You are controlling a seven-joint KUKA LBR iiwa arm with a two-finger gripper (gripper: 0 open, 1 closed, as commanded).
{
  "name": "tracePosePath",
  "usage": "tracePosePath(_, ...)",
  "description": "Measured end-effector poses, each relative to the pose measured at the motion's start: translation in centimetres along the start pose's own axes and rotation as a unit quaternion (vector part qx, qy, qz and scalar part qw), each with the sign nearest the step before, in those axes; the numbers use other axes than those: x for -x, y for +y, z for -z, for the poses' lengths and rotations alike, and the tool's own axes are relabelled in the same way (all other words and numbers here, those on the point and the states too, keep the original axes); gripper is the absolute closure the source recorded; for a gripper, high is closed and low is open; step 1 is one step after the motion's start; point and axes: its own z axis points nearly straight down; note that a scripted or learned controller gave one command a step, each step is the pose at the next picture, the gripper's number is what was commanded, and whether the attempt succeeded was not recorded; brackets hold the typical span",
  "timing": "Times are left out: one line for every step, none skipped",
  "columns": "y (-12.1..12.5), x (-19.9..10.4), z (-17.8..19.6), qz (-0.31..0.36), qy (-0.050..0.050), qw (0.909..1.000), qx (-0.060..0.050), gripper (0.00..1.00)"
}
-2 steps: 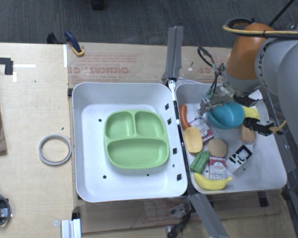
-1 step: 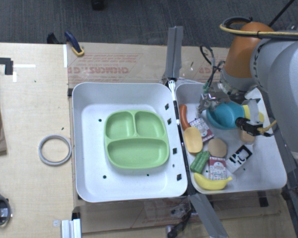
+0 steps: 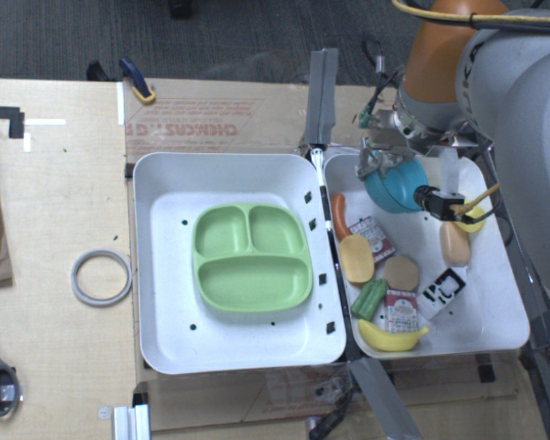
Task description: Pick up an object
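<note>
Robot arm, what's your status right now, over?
Pincer low over right bin's far end. Touching blue cup, grip unclear. Toy food crowds nearby.

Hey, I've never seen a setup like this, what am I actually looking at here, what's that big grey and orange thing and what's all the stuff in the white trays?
This is one picture, taken by a fixed camera above a workbench, looking down at a slant. The big grey and orange thing is a robot arm reaching in from the right. At its end is a gripper, hanging over a blue bowl-like object; I can't tell whether it grips anything.

Two shallow white bins sit side by side. The left bin holds a green divided plate. The right bin holds small items, many looking like toy food: a banana, a green piece, an orange carrot-like stick, some tan pieces and small packets.

On the bench beside the bins lies a roll of tape.
</note>
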Motion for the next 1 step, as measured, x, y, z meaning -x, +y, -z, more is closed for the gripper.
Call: tracePosePath(-4.74, -1.18, 5.03, 0.02, 0.0, 0.9998, -0.001, 1.0)
